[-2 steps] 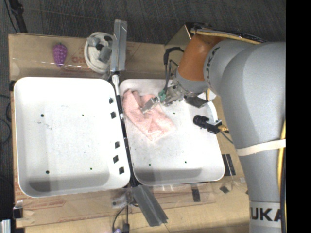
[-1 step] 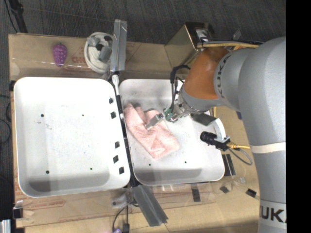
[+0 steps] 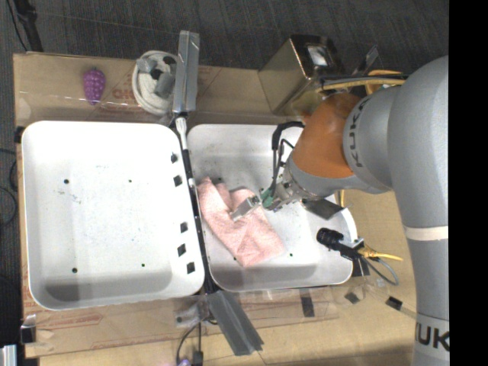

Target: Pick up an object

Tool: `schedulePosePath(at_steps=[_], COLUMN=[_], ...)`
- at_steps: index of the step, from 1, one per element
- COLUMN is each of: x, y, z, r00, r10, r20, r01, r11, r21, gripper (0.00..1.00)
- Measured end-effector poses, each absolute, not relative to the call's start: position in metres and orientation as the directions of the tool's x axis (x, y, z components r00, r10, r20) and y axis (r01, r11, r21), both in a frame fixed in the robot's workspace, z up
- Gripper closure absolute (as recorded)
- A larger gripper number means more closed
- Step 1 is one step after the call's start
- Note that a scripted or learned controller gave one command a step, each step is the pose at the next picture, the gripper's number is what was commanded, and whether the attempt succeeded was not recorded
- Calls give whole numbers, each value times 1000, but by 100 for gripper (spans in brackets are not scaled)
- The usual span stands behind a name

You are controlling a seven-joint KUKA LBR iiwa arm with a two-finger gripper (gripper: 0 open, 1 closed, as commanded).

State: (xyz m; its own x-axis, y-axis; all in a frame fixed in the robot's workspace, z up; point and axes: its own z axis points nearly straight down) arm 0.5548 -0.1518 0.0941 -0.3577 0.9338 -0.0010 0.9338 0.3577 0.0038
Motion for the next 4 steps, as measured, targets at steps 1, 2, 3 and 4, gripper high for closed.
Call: schedulePosePath(at_steps=[1, 2, 3, 4], x=[599, 578, 616, 616], y=[-112, -128, -99, -97], z=[93, 109, 93, 102], r00=[-466, -314, -350, -356], r10=[885, 949, 937, 935], r20=[-1, 3, -2, 1], r01=[885, 949, 937, 935], r11=[466, 314, 350, 356], r21=[1, -6, -1, -1], gripper=[0, 0, 0, 100])
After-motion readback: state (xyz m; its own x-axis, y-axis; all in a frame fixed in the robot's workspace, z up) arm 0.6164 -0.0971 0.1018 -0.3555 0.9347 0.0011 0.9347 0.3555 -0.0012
